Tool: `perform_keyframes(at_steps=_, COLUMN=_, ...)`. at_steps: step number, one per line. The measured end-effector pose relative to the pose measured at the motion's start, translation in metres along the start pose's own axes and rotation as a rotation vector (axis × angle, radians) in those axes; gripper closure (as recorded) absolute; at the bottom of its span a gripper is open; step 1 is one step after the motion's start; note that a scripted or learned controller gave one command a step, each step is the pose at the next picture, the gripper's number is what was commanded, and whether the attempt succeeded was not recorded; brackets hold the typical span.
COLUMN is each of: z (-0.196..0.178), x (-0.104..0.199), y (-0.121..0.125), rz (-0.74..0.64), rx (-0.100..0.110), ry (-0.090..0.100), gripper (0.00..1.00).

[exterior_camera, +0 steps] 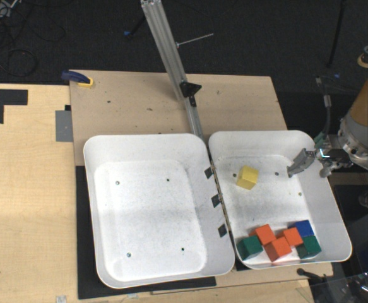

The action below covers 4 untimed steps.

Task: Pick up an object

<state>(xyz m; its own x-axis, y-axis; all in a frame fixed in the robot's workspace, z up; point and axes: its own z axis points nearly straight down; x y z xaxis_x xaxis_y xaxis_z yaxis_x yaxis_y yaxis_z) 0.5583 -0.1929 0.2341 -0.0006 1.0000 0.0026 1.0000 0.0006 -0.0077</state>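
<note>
A yellow cube point(247, 177) lies alone in the upper middle of the right bin point(259, 139). At that bin's front right corner sits a cluster of blocks: three orange blocks point(277, 249), two green ones point(250, 247) and a blue one point(304, 227). My gripper point(311, 167) hangs over the bin's right rim, to the right of the yellow cube and apart from it. It is open, with nothing between its fingers.
The left bin point(147, 207) stands beside the right one, joined by black clips point(215, 200). A slanted aluminium rail point(171, 55) rises behind the bins. A blue and yellow clamp point(77, 77) sits at the bench's far left corner.
</note>
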Motion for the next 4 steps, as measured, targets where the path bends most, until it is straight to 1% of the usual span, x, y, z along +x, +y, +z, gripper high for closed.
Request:
perform_keyframes(at_steps=1, z=-0.002, x=0.000, y=0.001, rz=0.000, rx=-0.005, ry=-0.001, gripper=0.00)
perform_keyframes(at_steps=2, z=0.055, x=0.010, y=-0.003, rz=0.001, rx=0.001, ry=0.000, gripper=0.00)
perform_keyframes(at_steps=3, z=0.101, x=0.008, y=0.001, rz=0.002, rx=0.000, ry=0.000, gripper=0.00)
perform_keyframes(at_steps=4, z=0.144, x=0.008, y=0.002, rz=0.002, rx=-0.006, ry=-0.002, gripper=0.00)
